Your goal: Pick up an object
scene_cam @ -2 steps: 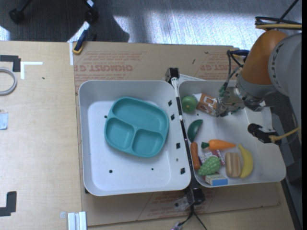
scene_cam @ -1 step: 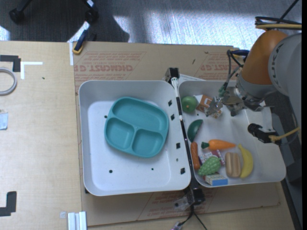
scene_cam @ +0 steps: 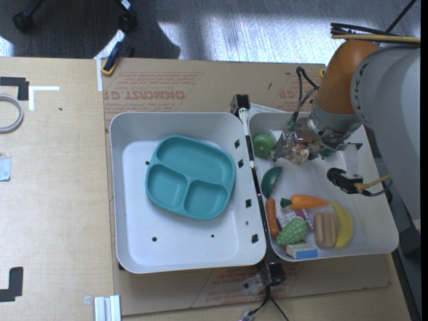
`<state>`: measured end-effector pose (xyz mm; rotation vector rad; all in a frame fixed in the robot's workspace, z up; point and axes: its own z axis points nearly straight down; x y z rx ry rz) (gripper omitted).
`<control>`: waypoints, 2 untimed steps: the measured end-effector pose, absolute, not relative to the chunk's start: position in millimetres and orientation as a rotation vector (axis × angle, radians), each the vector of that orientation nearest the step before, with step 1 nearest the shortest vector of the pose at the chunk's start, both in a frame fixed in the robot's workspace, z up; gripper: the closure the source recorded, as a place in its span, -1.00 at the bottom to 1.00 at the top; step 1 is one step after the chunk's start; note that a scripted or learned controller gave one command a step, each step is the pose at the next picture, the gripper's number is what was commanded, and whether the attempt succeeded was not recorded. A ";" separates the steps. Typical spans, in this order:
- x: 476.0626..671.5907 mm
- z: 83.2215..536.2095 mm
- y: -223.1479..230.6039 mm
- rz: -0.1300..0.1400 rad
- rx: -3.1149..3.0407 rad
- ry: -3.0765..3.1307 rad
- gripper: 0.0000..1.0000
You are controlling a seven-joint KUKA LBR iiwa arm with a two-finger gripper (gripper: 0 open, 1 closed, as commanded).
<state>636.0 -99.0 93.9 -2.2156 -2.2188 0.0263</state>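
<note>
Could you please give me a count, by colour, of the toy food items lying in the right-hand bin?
Green: 3, an apple, a dark leaf-shaped piece and a bumpy piece
Orange: 2, a carrot and a sausage-like piece
Yellow: 1, a banana
Tan: 1, a bread roll
Total: 7. Small packets beside them are too unclear to count.

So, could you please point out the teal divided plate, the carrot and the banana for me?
teal divided plate (scene_cam: 175, 158): camera view, its large upper compartment.
carrot (scene_cam: 309, 202): camera view, middle of its orange body.
banana (scene_cam: 345, 225): camera view, middle of its yellow curve.
</note>
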 end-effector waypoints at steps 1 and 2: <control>636.6 103.8 -100.8 0.027 -2.220 -2.224 1.00; 659.0 211.0 -82.2 0.001 -2.219 -2.226 1.00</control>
